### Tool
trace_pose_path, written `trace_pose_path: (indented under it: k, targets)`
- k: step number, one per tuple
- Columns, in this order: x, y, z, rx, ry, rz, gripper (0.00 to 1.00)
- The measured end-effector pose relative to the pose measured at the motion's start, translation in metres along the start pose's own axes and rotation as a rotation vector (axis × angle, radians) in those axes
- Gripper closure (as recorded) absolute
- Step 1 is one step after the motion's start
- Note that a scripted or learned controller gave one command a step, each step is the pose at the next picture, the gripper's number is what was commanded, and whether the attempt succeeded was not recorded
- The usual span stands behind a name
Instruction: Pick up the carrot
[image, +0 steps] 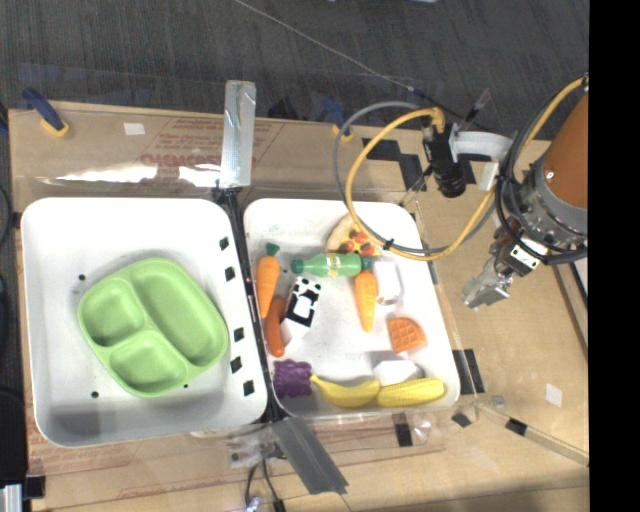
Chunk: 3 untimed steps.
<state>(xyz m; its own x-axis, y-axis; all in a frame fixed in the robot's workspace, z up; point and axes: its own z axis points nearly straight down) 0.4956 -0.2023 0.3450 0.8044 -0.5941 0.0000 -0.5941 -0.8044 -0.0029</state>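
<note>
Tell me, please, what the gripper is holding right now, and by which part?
Nothing: the grey two-finger gripper hangs outside the right white bin, with no object between its fingers.

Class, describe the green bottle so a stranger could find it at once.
Look in the right bin, near its far wall. The green bottle lies on its side there, between the two carrots. It is the only green thing in that bin.

The arm (560, 160) is cut off by the right edge, only its wrist showing. Its fingers (487, 290) are blurred, their gap too small to read. Left of the fingers, a pizza slice (352, 238) lies partly hidden under the green bottle (330, 265).
</note>
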Motion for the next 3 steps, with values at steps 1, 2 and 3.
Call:
trace_pose_path:
  k: [1, 2, 3]
  targets:
    - [0.025, -0.011, -0.027, 0.002, 0.004, -0.323, 1.00]
    - [0.072, -0.046, -0.045, 0.004, 0.003, -0.441, 1.00]
    - [0.022, -0.008, 0.001, 0.002, -0.003, -0.440, 1.00]
